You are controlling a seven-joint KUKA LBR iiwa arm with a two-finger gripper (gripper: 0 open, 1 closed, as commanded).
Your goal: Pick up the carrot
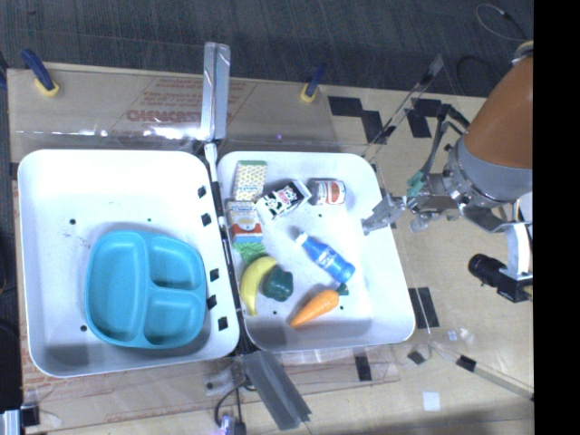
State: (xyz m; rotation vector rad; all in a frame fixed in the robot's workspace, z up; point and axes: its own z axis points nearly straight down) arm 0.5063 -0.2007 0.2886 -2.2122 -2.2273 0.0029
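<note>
- Whether the jaws stand apart or together, you cannot tell from this view; the gripper (379,217) shows as a small grey tip at the right rim of the right bin (391,270), with nothing visibly held.
- Your arm (494,166) comes in from the right, grey at the wrist with the orange band above it, and sits over the bench outside the bin.
- Look for the carrot (314,307) near the front of the right bin: a short orange cone, its pointed end toward the front left and its green-topped blunt end toward the right.
- You will see the carrot lying flat on the white floor, well apart from the gripper.
- Just left of it sits a dark green piece (278,285), and beside that a yellow banana (253,282) lies close to the bin's left wall.
- Above the carrot, a white and blue bottle (323,255) lies at a slant, its blue end close to the carrot's green top.
- Farther back you have a red and white can (327,192) on its side, a black and white carton (284,198), and two flat packets (246,202) along the left wall.
- Your left bin (36,270) holds a blue divided plate (145,288).
</note>
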